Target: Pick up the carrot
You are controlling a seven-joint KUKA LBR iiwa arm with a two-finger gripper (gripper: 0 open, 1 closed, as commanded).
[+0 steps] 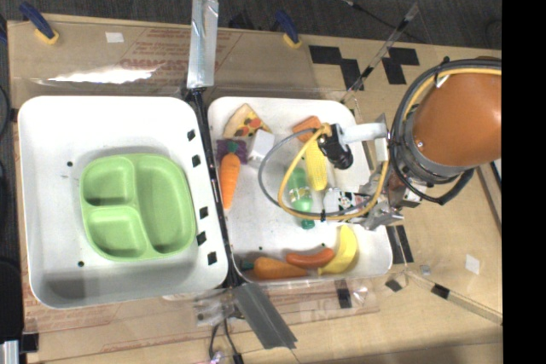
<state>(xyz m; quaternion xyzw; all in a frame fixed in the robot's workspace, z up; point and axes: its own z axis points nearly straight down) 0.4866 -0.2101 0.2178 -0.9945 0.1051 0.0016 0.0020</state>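
The carrot (229, 181) lies along the left side of the right bin (275, 108), orange, lengthwise, with its top toward a purple item (232, 152). My gripper (351, 204) hangs over the right part of that same bin, beneath the orange wrist band (456, 119). It is well to the right of the carrot and apart from it, with cables in front of it. Nothing shows between the gripper and the carrot except bare bin floor.
A pizza slice (245, 122), an ear of corn (316, 169), a green bottle (298, 188), a banana (344, 250), a red pepper (309, 257) and another orange vegetable (271, 268) share the right bin. The left bin (51, 124) holds a green divided plate (135, 206).
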